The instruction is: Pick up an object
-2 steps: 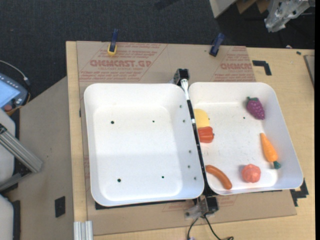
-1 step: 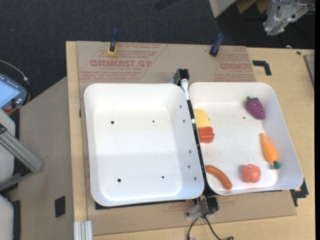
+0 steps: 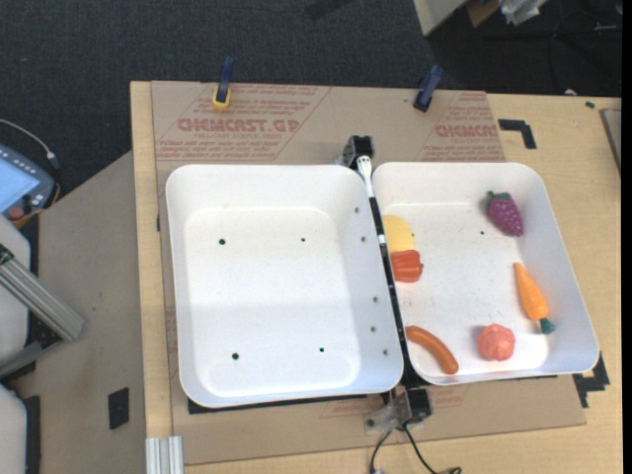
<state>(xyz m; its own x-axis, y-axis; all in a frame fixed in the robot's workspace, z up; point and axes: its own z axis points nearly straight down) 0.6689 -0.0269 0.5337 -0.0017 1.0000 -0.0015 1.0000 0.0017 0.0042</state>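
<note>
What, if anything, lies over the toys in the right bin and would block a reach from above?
Nothing visible does. The grapes, carrot, tomato, sausage, red pepper and yellow piece lie uncovered in the right bin. Pepper and yellow piece sit tight against its left wall.

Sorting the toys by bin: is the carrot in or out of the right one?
In: the carrot lies flat inside the right bin, near its right wall.

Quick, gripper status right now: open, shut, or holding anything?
Gripper: at the top edge, well away from the bins; open or shut cannot be told.
</note>
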